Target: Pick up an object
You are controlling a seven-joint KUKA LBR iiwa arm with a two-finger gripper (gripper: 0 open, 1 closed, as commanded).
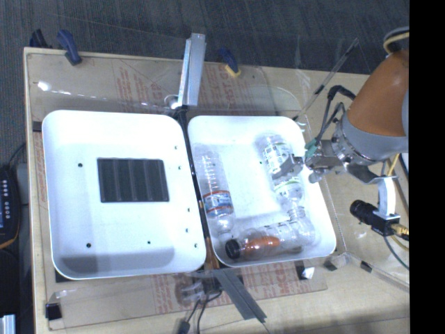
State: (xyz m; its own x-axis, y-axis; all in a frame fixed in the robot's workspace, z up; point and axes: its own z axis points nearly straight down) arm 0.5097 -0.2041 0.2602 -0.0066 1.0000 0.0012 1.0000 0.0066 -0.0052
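1. The arm reaches in from the right, and its gripper sits at the right rim of the right bin, just beside the clear plastic bottle that lies in the upper right of that bin.
2. Whether the fingers are parted or closed cannot be told; the metal parts at the wrist blur into the bottle's glare, and nothing is plainly seen between them.
3. The candidates all lie in the right bin: a water bottle with a blue label along the left wall, the clear bottle near the gripper, another clear container below it, and a brownish bottle with a dark cap along the near wall.
4. The left bin carries only a dark ribbed panel on its floor.
5. In my judgement this is the approach step: the gripper is near an object but no grasp is shown.
6. The next move calls for a descent centred over the nearest clear bottle, fingers straddling its body across the narrow axis; the smooth round plastic could roll or slip away.
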